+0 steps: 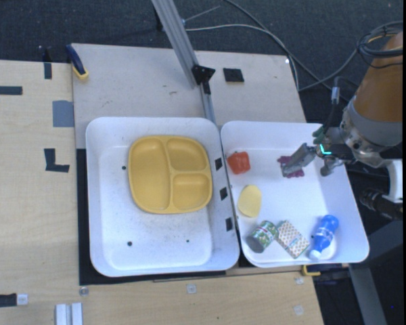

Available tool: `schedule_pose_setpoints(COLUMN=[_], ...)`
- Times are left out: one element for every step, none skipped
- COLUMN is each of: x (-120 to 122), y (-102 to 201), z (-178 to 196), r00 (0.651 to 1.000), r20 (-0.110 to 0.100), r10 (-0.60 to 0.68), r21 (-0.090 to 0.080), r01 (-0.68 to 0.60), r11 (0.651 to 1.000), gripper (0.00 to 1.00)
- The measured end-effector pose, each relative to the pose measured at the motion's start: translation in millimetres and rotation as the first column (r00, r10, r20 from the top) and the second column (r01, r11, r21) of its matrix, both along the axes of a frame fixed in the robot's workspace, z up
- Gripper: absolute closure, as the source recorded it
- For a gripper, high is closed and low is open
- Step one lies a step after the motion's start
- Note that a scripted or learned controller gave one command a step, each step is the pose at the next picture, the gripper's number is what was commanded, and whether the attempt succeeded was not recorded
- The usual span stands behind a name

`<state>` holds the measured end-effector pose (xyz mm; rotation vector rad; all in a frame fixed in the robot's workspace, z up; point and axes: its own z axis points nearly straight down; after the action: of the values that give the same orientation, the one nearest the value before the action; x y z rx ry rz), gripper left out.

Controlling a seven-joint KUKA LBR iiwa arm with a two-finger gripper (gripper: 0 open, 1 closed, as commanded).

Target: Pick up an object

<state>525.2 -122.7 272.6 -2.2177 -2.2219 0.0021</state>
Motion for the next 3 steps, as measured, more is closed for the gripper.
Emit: schedule_pose_setpoints(x=[0.2,8.5,4.3], y=[0.0,3.5,5.8], z=[0.3,-48.2,-112.7], r00=[1.0,1.0,1.0], r20=[0.001,-0.002,-0.006], r10=[0.0,-0.001,-0.001], r21=[0.0,-0.001,0.0], r01=[0.0,0.001,0.001], r11=[1.0,1.0,1.0], gripper=[0.0,0.0,0.0])
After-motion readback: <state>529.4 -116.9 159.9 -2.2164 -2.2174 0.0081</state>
